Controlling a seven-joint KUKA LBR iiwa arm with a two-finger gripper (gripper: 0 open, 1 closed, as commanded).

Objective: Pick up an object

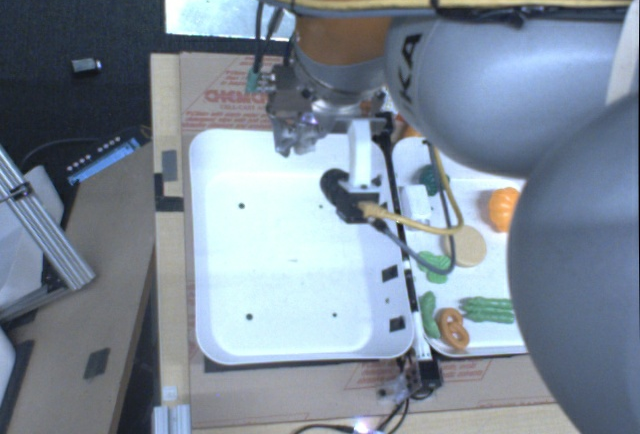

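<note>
The gripper [292,134] hangs at the twelve o'clock rim of the left bin [215,252], pointing down. Whether it is open or closed I cannot tell from this slant, and nothing can be seen in its grasp.

The things to choose from lie in the right bin [468,190], off toward four o'clock from the gripper. They are an orange ball [503,208], a tan disc [468,245] just below it, a green pod [437,267] touching the disc at seven o'clock, a bunch of green beans [488,309] and a small pretzel [452,327] near the six o'clock rim.

I judge the pick has not started. To do it well, the arm [500,92] should carry the gripper across the wall between the bins and choose something that sits apart. The ball looks the best bet, with bare floor around it. The gripper should come straight down over the ball's middle and close only once low enough.

Red print on the cardboard [225,97] under the bins starts "CHEM", and the rest is too blurred to read. The arm's grey shell shows the letters "KA"
</note>
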